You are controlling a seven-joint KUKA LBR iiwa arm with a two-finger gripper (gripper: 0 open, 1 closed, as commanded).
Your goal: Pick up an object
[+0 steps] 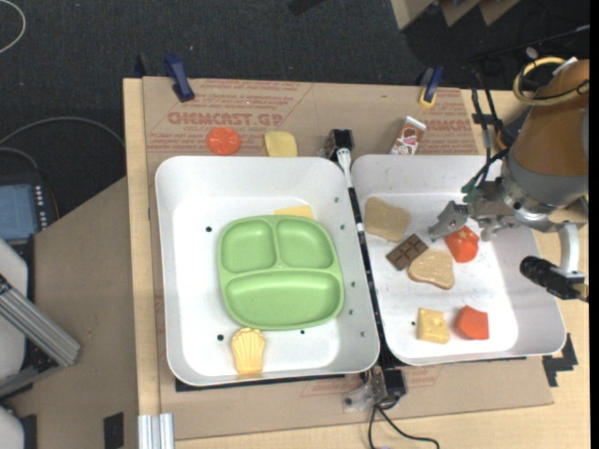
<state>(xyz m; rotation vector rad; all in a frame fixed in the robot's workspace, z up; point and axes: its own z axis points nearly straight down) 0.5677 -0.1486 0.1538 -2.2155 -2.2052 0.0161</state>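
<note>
Approach step: gripper (465, 221) hangs over the right bin (538, 340), fingers spread, nothing between them. Red toy (462, 244) lies just below the fingertips, near the bin's middle, beside the toast slice (431, 269). Next: drop straight and close. The toy looks blobby; long axis roughly toward the camera, can't confirm.

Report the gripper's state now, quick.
Gripper: over the right white bin, right above the small red tomato-like toy; whether it is open, closed or gripping the toy cannot be told.
</note>
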